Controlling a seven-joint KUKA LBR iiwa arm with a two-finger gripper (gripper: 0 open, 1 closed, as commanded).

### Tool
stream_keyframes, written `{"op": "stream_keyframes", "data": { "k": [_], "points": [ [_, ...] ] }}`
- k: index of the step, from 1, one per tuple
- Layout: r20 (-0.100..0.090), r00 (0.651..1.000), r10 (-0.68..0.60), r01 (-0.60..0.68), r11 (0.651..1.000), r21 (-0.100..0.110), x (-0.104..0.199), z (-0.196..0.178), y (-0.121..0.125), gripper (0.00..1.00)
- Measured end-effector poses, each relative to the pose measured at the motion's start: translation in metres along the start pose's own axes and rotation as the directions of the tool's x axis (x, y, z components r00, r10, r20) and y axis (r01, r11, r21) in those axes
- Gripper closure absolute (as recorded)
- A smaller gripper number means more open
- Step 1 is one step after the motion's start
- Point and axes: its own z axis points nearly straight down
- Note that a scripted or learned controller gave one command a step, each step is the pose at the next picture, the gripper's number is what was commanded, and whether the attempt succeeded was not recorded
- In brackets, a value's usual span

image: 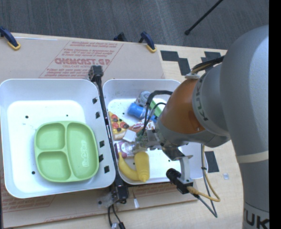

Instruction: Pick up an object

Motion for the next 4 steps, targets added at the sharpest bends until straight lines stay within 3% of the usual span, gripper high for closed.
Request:
{"op": "stream_keyframes", "data": {
  "k": [1,2,3,4],
  "points": [
    [-0.001,1.0,-0.004,0.004,1.0,0.0,0.0,-0.01,0.001,1.0],
    [0.0,1.0,-0.004,0.004,1.0,0.001,0.0,-0.01,0.001,0.0],
    [-0.001,1.0,-0.007,0.007,1.0,0.0,0.001,-0.02,0.002,1.0],
    [-0.003,1.0,-0.011,0.011,1.0,0.0,0.001,-0.03,0.003,1.0]
  ]
}}
